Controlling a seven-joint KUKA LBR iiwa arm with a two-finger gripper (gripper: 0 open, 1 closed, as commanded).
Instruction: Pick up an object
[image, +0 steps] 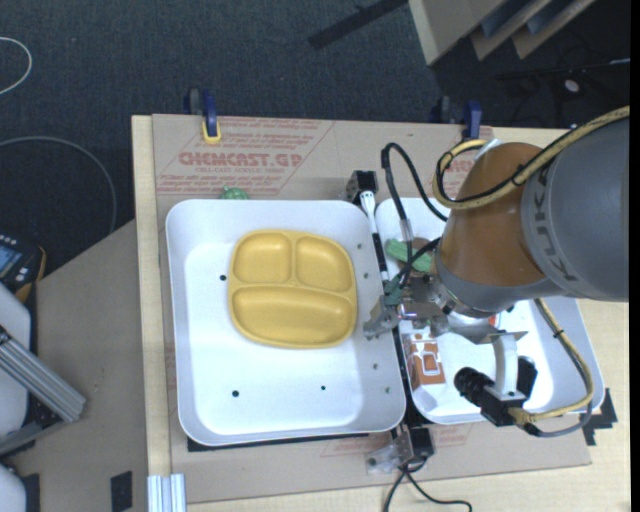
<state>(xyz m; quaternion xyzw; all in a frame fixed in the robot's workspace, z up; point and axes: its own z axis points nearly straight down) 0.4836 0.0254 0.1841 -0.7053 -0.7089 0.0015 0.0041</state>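
Yellow plate lies flat in left bin, seemingly long side across; gripper grip unclear.

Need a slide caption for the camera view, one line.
KUKA arm lowered into the right bin; yellow divided plate lies in the left bin.

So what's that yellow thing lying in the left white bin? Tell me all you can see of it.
It is a yellow divided plate, seemingly smooth plastic, with rounded corners and three compartments: two small ones at the far side, one long one nearer. It lies flat, right way up, in the upper middle of the left bin, on its floor. Nothing else touches it.
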